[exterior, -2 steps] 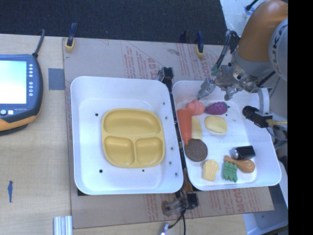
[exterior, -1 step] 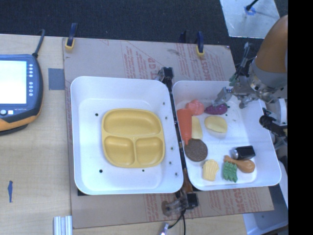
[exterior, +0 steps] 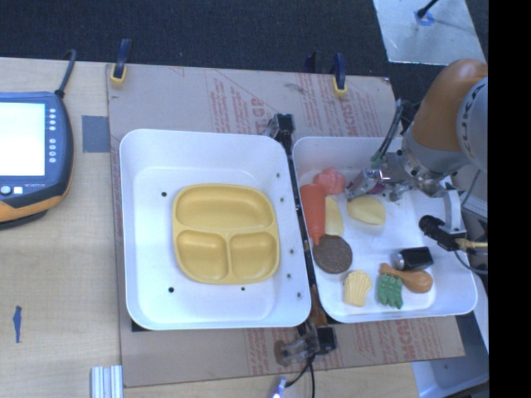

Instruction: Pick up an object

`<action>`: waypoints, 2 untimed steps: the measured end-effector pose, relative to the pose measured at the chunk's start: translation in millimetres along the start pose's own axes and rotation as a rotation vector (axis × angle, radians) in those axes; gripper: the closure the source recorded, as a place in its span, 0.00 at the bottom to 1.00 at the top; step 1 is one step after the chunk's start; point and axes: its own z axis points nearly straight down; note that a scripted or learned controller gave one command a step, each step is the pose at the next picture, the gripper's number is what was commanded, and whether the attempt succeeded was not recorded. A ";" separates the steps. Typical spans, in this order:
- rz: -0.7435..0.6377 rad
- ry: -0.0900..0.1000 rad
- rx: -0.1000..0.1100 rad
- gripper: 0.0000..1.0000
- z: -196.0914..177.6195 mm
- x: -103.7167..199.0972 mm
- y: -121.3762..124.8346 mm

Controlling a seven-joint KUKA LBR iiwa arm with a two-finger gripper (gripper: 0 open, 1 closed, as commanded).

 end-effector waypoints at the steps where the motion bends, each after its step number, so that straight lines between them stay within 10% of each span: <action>1: 0.000 0.000 -0.003 0.00 -1.4 31.4 35.2; 2: -0.002 0.000 -0.001 1.00 -11.8 30.8 35.3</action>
